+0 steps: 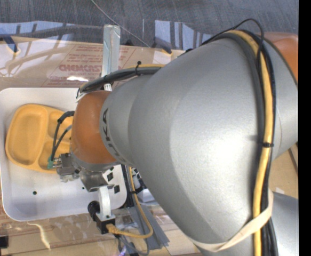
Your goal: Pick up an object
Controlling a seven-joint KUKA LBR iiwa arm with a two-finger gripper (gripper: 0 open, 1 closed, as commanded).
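Yellow tray (30, 135) lies at left bin's (16, 207) left end, long axis front-to-back. End effector (70, 167) sits just beside tray's right rim; opening state can't be determined.

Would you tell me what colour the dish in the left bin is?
Yellow: the dish shows plainly in the camera view.

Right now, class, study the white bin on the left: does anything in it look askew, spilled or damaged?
Nothing stands out. The yellow tray lies flat in the bin with no visible damage or spill. A small dark speck sits on the bin floor below it. The arm covers the bin's right part, so that area cannot be judged.
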